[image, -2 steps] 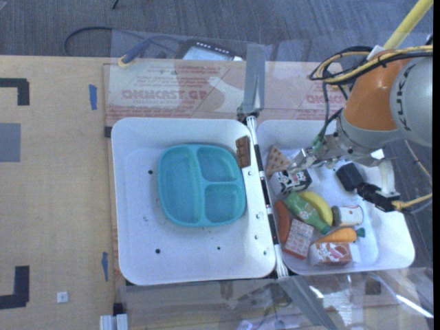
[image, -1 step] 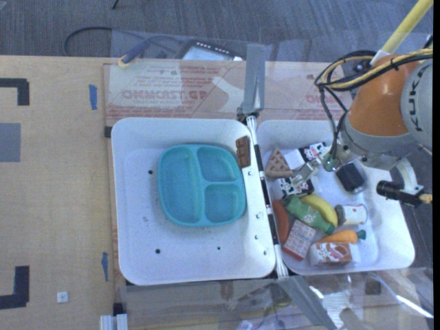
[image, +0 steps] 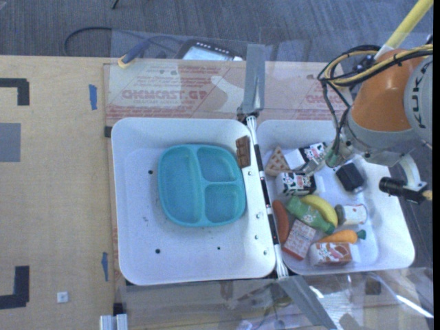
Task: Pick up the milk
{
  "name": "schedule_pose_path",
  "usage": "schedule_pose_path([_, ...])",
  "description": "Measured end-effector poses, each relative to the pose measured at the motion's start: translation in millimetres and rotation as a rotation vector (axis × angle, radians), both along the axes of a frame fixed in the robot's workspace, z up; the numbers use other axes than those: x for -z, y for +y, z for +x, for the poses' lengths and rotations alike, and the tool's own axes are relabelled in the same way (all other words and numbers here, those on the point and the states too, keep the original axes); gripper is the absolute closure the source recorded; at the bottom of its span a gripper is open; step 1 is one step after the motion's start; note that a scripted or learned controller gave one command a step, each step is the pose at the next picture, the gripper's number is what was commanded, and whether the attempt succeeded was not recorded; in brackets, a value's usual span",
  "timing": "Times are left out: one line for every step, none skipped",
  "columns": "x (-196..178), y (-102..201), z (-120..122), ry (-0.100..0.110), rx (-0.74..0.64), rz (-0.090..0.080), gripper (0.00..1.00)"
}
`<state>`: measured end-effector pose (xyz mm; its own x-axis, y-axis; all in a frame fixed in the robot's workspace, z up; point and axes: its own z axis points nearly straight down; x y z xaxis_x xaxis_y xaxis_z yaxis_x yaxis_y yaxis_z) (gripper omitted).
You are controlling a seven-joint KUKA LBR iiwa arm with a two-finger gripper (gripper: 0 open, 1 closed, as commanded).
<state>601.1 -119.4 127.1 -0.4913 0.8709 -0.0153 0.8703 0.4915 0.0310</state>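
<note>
The arm [image: 385, 98] hangs over the right bin [image: 399, 249], its gripper [image: 328, 155] low just beside the milk carton [image: 297, 182], probably lining up a grasp; whether it is open, I cannot tell.

The grey two-finger gripper [image: 322, 158] hangs low over the right white bin [image: 395, 249], its tips seemingly just above the small black-and-white cow-patterned milk carton [image: 298, 182]. Below it lie a yellow banana [image: 322, 209] and a green bottle [image: 309, 213]. Far to its left, a teal divided plate [image: 202, 184] sits in the left white bin [image: 130, 239].
</note>
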Motion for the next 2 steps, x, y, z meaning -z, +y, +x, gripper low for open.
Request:
schedule_pose_path([-72, 64, -73, 0.034, 0.194, 0.002, 1.00])
schedule_pose_path([-86, 105, -104, 0.036, 0.044, 0.000, 1.00])
